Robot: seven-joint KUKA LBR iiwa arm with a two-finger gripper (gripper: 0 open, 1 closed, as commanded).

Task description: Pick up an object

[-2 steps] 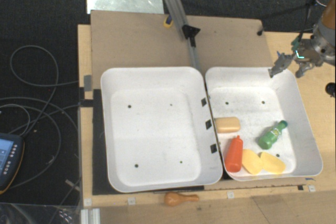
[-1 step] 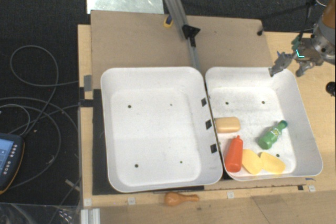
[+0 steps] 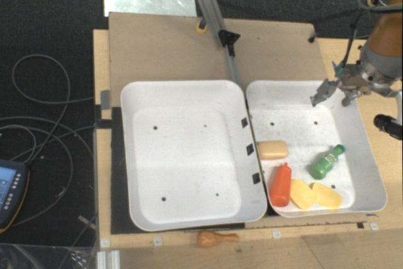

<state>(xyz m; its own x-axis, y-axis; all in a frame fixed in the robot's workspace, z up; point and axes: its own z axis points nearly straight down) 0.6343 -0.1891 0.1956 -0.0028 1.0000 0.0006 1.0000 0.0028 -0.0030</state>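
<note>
Landmark: we take the right bin point(image 3: 352, 135) as our reference, the one nearer the arm.

Outside, near edge: we catch a small brown bulb-shaped piece point(image 3: 216, 237) lying on the bench just beyond the bins' near rims, off toward the left bin point(image 3: 135, 135).

Near corner of the right bin: here we have two pale yellow pieces point(image 3: 315, 194) lying side by side and touching.

Beside them: a red bottle point(image 3: 281, 184) lies just to their left, against the bin's left wall, cap pointing to the far side.

A little farther in: a green bottle point(image 3: 327, 162) lies tilted, its cap toward the far right, close to the yellow pieces.

Left wall, mid-depth: a tan block point(image 3: 272, 149) sits just beyond the red bottle's cap.

Far half of the right bin: bare white floor with a few dark dots.

Gripper: we see the gripper point(image 3: 334, 92) above the bin's far right corner, fingers spread apart with nothing between them, well away from every object.

Arm: the orange band point(image 3: 385, 40) shows above the wrist, outside the bin's far right rim.
</note>
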